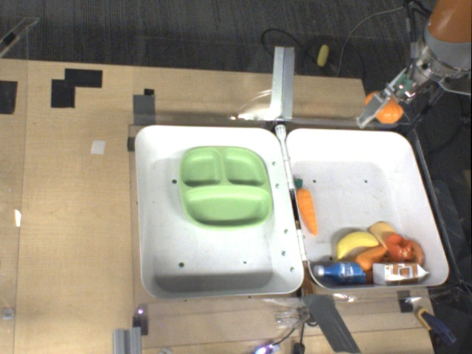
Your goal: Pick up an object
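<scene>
The left bin (147, 220) carries 1 green divided plate (225, 186) with 3 compartments, lying flat toward the bin's far half and closer to its right wall than its left; the near half of that bin's floor is bare white, leaving wide room along the near and left walls. Just past the divider, in the right bin (354, 161), a carrot (307, 211) lies along the left wall with its green end pointing away from the camera. The far half of this bin's floor is also bare. The rest of the items crowd the near right corner: a yellow banana (354, 242), an orange piece (371, 256) beside it, a red tomato-like fruit (402, 248), a blue bottle (341, 273) against the near wall, and a white carton (399, 273) with brown print too small to read. Above the far right corner of the right bin, outside its rim, the gripper (385, 106) is clenched on a small orange object (389, 112), lifted clear of the bin.
</scene>
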Available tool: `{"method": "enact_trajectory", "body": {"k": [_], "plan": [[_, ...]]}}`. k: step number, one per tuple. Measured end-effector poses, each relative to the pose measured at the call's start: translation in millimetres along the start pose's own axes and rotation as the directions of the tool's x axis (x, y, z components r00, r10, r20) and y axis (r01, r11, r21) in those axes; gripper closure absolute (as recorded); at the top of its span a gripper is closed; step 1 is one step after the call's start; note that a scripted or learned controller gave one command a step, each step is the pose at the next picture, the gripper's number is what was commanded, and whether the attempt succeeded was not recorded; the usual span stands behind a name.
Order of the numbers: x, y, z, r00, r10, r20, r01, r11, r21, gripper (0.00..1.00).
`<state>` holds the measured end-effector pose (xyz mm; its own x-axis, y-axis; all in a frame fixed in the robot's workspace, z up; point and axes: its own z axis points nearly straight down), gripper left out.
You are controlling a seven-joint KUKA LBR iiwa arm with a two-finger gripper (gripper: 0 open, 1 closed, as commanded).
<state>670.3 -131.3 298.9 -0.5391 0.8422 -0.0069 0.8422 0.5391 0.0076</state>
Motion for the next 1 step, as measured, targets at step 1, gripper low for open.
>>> {"method": "enact_trajectory", "body": {"k": [1], "plan": [[59.2,-24.2,79.8,0.995,-0.102,-0.004,0.102,0.995,0.002,1.00]]}}
